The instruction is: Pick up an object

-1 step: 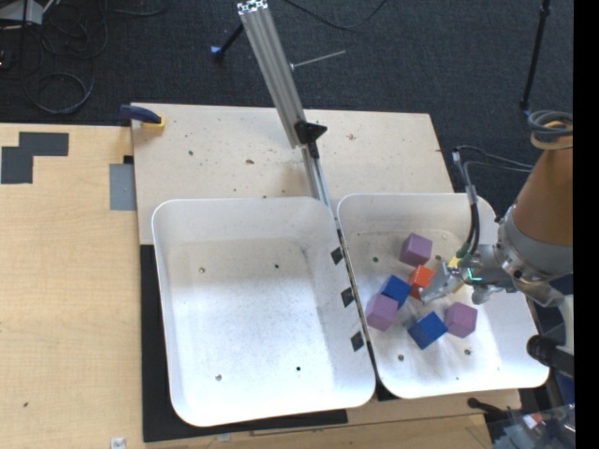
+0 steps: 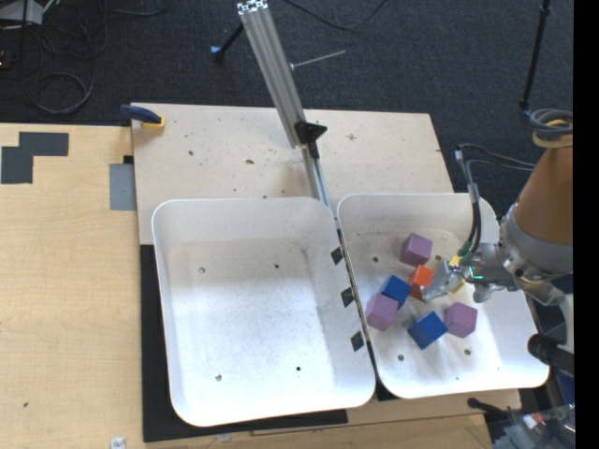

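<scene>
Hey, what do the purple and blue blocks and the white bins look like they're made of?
Purple blocks and blue blocks: probably painted wood or foam, going by the matte, even colour and crisp edges. Right bin and left bin: likely moulded plastic, with smooth walls and rounded corners.

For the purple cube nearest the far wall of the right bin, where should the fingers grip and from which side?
Come straight down on the purple cube and close across its two opposite side faces. It sits apart from the other blocks, flat top up, so its sides look free.
</scene>
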Controlling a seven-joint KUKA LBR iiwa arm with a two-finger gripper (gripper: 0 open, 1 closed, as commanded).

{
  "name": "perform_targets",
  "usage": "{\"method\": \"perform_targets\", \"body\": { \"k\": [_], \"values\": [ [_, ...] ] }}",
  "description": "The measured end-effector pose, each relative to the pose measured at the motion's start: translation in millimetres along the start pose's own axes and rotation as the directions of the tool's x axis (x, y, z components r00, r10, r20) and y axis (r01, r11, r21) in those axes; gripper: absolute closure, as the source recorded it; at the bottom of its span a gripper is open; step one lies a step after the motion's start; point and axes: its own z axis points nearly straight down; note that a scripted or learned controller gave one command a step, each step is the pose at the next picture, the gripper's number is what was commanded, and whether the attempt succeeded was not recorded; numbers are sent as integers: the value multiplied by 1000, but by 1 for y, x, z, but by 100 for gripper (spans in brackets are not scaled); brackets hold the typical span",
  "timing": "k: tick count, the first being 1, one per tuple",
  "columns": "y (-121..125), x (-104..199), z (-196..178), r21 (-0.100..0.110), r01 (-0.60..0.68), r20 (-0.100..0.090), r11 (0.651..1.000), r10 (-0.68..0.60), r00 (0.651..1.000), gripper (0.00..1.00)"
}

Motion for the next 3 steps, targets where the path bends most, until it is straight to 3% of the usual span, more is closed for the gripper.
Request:
{"method": "perform_targets", "body": {
  "k": [2,3],
  "values": [
    [1,-5,111,6,3,-1,1000,-3,1000,0],
    [4,-6,120,-6,4,2,1000,-4,1000,0]
  ]
}}
